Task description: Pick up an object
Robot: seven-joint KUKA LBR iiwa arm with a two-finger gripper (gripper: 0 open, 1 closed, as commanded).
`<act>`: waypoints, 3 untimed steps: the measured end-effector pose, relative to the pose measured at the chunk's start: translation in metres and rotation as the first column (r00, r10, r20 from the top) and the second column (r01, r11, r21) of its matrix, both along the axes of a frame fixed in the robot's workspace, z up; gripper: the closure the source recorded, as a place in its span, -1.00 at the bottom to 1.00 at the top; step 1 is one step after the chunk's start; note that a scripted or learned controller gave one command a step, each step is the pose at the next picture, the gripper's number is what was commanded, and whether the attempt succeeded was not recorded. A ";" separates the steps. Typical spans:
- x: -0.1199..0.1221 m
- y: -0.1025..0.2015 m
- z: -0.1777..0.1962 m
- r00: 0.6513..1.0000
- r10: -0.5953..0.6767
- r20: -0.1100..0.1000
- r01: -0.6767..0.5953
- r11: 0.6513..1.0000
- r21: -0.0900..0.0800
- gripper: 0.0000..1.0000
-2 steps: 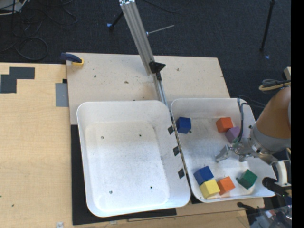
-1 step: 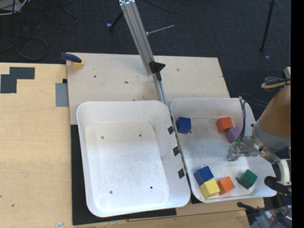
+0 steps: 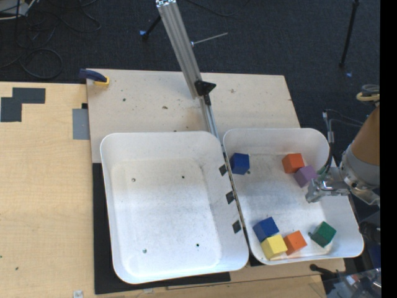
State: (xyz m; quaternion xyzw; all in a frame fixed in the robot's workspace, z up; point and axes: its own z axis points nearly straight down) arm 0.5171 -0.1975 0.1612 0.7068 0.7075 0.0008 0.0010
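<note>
Purple cube (image 3: 304, 176) is sitting right by my gripper (image 3: 316, 190); I'm lining up, holding nothing, can't tell my opening, probably needing a descent next.

You look down at a slant from one fixed camera above the bench (image 3: 186, 101), far enough back to take in both white bins (image 3: 162, 143), with dark floor beyond the bench's far edge.
</note>
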 end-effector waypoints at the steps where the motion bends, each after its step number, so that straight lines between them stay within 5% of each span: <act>1: 0.001 -0.001 0.053 1.000 0.000 0.001 0.000 1.000 -0.001 1.00; 3: -0.012 0.109 0.059 1.000 0.005 -0.005 -0.005 1.000 0.004 1.00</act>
